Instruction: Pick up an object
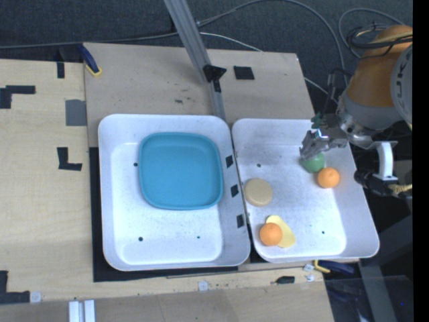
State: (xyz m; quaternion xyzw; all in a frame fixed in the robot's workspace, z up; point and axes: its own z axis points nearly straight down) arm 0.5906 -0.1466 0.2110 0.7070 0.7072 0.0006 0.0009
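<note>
Nearest in the right bin [348,243] lie an orange ball [270,234] on a yellow piece [285,235], then a tan disc [258,192], a second orange ball [328,178] and one green object [312,162]. The gripper [313,146] sits on the green object; its grasp cannot be judged. Descending squarely, clear of the neighbouring ball, seems best. One blue plate [180,170] fills the left bin [114,200].

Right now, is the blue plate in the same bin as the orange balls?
No, the blue plate lies in the left bin, while both orange balls sit in the right bin.
</note>
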